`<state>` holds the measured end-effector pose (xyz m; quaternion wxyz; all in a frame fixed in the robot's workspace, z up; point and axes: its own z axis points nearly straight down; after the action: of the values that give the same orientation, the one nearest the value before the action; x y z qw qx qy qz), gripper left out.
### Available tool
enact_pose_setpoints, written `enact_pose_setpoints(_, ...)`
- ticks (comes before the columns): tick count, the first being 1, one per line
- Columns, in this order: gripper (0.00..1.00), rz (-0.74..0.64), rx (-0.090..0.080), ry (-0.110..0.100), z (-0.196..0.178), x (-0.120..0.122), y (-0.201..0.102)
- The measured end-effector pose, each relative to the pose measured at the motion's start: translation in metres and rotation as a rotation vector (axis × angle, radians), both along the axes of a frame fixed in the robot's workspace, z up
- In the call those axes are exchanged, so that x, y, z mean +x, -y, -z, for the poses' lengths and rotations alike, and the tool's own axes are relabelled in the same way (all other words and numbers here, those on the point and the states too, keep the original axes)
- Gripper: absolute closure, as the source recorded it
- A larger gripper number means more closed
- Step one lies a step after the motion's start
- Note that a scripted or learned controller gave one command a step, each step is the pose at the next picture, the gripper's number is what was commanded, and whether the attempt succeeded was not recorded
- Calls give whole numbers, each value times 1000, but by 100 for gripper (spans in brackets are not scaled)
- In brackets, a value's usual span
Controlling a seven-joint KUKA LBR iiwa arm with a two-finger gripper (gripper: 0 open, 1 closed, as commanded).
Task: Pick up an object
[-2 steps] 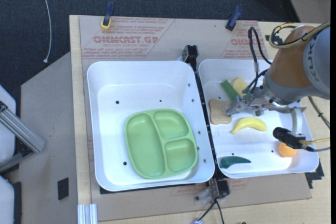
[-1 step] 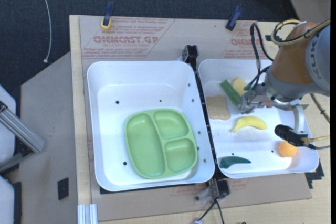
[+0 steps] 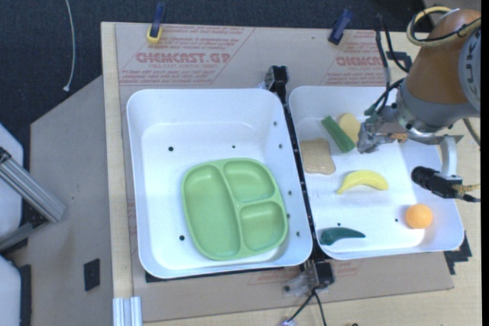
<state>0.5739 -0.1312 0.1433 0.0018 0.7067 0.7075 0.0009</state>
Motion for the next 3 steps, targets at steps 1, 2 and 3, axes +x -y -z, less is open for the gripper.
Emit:
enact_pose_setpoints(1,100,2,0,0,-47,-3,7)
enact_pose_setpoints(2,100,0,-1,2,-109,-6,4)
enact_pose_setpoints(3,100,-3,3,-6,-97,-9,-44)
